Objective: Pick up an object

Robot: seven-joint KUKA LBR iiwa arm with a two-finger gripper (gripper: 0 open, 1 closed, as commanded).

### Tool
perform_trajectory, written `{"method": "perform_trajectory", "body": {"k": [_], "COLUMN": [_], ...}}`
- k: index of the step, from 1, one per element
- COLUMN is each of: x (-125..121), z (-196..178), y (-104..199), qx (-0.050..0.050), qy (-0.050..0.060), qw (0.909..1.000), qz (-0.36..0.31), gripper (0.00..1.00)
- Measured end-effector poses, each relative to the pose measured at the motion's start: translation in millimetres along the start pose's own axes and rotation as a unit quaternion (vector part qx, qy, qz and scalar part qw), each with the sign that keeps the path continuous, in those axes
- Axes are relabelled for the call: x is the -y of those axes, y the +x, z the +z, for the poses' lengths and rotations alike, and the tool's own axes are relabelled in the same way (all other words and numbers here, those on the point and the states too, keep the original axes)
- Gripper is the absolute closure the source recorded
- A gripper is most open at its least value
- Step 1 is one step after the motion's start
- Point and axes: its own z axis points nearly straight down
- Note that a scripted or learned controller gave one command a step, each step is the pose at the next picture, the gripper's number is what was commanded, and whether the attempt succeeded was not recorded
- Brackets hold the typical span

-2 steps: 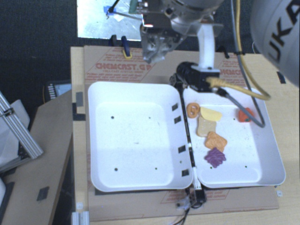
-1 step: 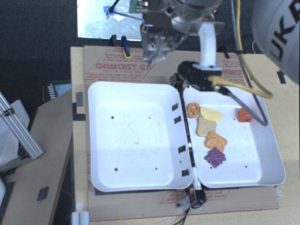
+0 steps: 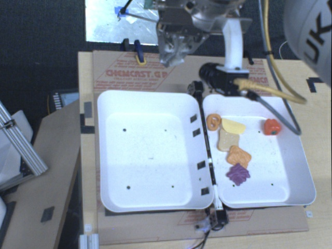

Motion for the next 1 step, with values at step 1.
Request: {"method": "perform_trajectory", "body": {"k": [1], "x": [-22.0], "z": [24.5], "y": [-1.6], "qx": [0.002], "qy": [0.003], "qw": [1.0], "qz": [0.008], "gripper": [1.0]}}
